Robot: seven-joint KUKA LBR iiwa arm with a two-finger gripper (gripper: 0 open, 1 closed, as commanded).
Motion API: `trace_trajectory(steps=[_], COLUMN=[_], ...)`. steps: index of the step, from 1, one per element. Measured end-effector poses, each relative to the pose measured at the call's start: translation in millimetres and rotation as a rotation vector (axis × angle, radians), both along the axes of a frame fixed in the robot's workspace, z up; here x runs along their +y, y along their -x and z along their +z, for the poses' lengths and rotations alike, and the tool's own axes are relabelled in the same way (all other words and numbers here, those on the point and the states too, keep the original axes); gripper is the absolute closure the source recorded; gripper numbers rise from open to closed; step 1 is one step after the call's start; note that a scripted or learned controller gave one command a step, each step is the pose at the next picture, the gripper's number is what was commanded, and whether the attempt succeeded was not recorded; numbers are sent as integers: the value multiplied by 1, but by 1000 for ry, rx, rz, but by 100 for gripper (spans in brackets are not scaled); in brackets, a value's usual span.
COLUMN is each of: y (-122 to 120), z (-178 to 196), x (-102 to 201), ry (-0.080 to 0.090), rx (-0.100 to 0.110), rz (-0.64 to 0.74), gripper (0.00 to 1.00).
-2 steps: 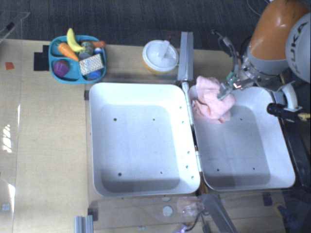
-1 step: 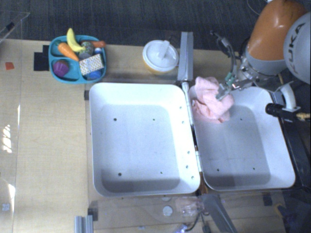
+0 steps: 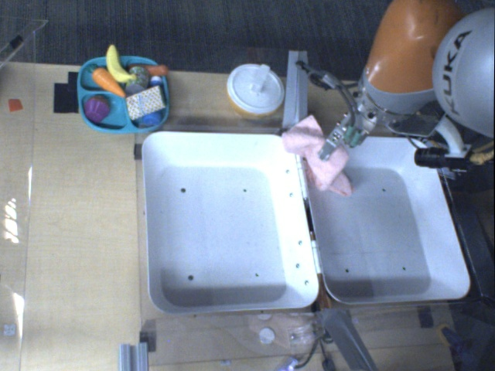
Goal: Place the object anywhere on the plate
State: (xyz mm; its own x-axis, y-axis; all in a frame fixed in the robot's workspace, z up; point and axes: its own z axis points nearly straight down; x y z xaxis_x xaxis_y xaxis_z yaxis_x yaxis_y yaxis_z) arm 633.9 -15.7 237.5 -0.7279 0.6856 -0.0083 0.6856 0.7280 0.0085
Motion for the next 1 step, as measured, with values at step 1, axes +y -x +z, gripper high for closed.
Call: trace_trajectory(steps=[1], y=[2], z=[-8], x=[46], ry=[4], rx=[-1], rz=[402], gripper=[100])
